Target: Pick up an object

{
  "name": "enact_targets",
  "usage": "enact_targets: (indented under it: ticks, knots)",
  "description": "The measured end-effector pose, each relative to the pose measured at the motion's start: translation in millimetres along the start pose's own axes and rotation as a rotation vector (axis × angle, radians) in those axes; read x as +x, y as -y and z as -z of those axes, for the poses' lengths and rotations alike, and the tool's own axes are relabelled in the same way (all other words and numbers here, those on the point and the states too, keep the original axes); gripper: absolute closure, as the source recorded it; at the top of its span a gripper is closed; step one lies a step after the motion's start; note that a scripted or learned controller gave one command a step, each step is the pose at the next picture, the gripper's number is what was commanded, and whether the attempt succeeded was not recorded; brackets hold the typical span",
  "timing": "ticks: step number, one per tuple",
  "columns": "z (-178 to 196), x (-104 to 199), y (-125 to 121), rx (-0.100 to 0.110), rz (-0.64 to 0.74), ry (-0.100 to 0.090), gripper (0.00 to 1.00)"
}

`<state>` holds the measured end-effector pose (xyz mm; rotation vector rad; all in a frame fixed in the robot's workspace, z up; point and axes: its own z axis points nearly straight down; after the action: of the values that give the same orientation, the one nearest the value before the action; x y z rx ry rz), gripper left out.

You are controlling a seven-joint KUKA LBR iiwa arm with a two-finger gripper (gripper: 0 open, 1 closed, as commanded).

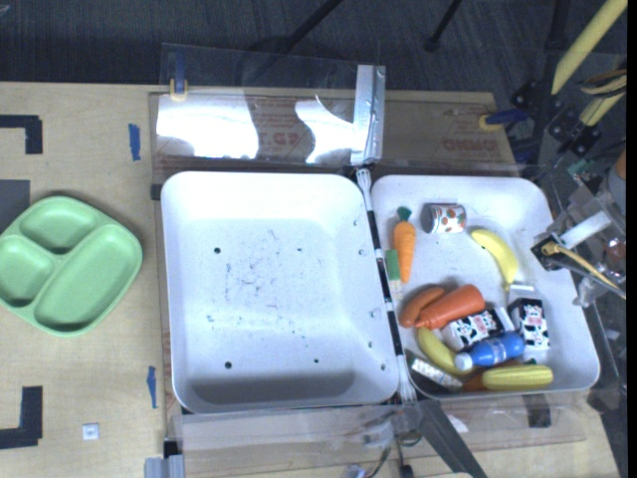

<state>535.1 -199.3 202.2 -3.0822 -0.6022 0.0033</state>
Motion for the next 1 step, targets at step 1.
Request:
enact_targets:
  ticks: [1]
  knots:
    - [-67.0, -43.1, 34.3, 0.002, 0.021, 0.001, 0.00]
